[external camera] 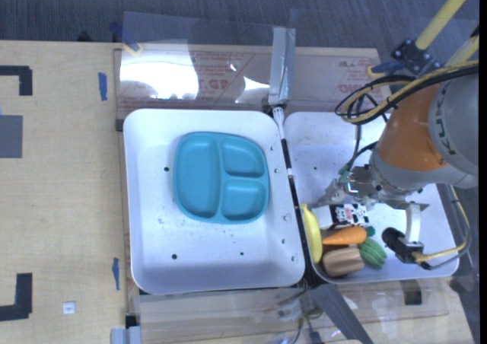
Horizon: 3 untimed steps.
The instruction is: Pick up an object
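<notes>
We are seeing the grey arm with its orange band (pixel 407 137) reaching in from three o'clock over the right white bin (pixel 319 144). Its gripper (pixel 351 196) is hanging just above a cluster at that bin's six o'clock: a yellow banana (pixel 310 232), an orange carrot (pixel 344 237), a brown bread-like block (pixel 342 260) and a green leafy piece (pixel 373 251) (all touching or nearly so). How wide the tool stands, we cannot tell. The left white bin (pixel 144 183) is holding a turquoise divided plastic plate (pixel 221 176).

blue divided plate (pixel 221 177) in left bin (pixel 144 259); banana (pixel 310 231), carrot (pixel 344 237) in right bin (pixel 312 137) under arm (pixel 415 144).
</notes>
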Each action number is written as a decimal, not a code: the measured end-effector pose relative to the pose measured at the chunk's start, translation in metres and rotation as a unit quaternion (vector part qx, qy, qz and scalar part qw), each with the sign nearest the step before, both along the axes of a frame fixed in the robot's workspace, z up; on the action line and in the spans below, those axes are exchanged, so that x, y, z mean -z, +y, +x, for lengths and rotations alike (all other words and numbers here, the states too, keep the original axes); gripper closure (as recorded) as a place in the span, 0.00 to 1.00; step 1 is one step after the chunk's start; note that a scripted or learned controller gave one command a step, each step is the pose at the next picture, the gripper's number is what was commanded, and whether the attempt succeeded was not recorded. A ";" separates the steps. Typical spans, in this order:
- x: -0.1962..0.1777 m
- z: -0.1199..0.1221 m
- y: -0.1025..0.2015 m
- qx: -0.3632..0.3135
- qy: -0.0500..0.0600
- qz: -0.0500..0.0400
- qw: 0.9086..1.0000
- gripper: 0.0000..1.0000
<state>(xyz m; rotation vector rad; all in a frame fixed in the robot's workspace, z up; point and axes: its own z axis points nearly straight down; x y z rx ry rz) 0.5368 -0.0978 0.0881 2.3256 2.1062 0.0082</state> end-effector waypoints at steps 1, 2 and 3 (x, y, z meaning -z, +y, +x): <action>0.000 -0.029 0.003 -0.013 -0.002 0.000 1.000 0.00; -0.011 -0.028 0.002 -0.011 -0.005 -0.001 1.000 1.00; -0.011 -0.028 0.002 -0.011 -0.004 -0.001 1.000 0.00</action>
